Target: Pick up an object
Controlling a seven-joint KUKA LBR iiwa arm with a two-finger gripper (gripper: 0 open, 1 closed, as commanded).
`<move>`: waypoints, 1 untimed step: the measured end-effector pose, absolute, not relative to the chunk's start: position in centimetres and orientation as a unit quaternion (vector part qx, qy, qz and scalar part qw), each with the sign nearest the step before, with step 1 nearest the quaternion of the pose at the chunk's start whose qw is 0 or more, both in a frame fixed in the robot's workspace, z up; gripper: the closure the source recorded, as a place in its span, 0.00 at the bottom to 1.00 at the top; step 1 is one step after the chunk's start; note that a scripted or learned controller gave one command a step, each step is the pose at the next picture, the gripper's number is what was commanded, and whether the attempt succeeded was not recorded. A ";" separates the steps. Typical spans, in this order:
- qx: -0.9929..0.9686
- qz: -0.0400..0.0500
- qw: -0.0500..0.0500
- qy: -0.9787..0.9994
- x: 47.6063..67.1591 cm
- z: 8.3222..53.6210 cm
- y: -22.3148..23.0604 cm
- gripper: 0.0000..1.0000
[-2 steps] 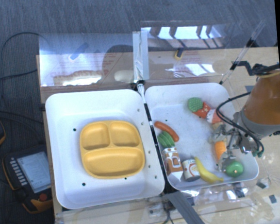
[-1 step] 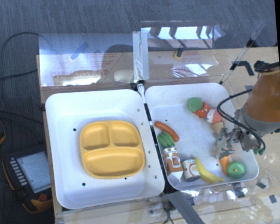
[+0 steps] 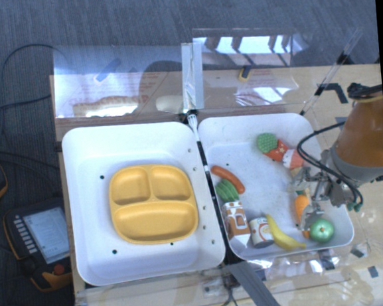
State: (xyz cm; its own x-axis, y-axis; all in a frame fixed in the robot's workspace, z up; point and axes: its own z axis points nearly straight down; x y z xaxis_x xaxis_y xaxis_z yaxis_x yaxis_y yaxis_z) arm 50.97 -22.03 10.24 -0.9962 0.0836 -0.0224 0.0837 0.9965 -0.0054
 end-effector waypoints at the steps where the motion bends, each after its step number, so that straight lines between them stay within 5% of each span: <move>1: 0.055 -0.003 0.006 0.998 51.1 9.1 -20.8 0.00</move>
